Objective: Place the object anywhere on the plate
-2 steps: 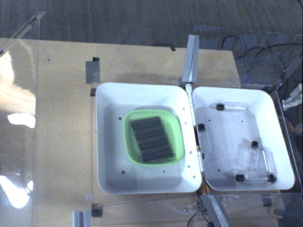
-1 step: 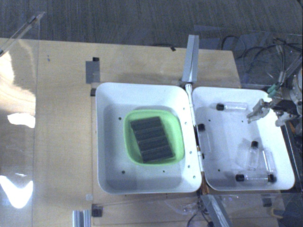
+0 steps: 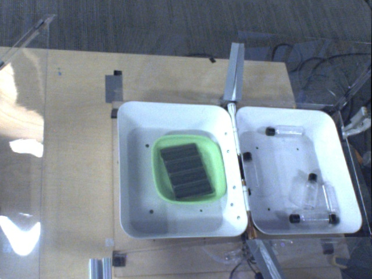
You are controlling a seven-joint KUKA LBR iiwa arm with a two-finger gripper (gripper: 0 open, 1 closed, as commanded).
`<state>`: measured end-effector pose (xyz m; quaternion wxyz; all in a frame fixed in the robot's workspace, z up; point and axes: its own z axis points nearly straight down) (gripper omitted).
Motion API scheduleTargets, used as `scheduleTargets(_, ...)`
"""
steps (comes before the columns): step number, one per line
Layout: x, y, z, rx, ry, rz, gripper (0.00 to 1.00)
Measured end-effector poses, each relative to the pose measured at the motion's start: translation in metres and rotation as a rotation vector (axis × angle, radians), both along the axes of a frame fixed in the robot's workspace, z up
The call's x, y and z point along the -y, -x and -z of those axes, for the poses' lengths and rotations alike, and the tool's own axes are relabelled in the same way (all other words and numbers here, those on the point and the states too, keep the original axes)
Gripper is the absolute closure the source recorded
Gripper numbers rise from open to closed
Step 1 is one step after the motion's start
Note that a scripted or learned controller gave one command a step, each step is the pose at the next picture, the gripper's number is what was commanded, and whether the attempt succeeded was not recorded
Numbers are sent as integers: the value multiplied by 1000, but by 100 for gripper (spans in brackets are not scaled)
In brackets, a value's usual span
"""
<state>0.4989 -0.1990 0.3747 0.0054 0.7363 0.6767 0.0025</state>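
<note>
On the green plate (image 3: 157, 163) in the left bin (image 3: 130, 173) lies the dark ridged block (image 3: 186, 171), so placement looks done, next move just verify; gripper state can't tell.

Two bins side by side on the counter (image 3: 70, 156). Left bin (image 3: 131, 214) holds a plate (image 3: 160, 156) near its middle; a ridged block (image 3: 186, 171) lies on the plate, tilted. Right bin (image 3: 343, 173) holds several tubes: one (image 3: 285, 131) near the back wall, others (image 3: 314, 218) at front right.
</note>
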Motion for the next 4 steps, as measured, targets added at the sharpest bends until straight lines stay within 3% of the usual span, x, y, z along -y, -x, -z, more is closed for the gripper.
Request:
scheduleTargets(1,-14,8,78,-6,-3,54,0)
scheduleTargets(2,2,11,66,-5,-3,117,0)
scheduleTargets(3,-57,10,75,-5,-5,180,0)
scheduleTargets(4,-58,8,64,0,-4,173,100)
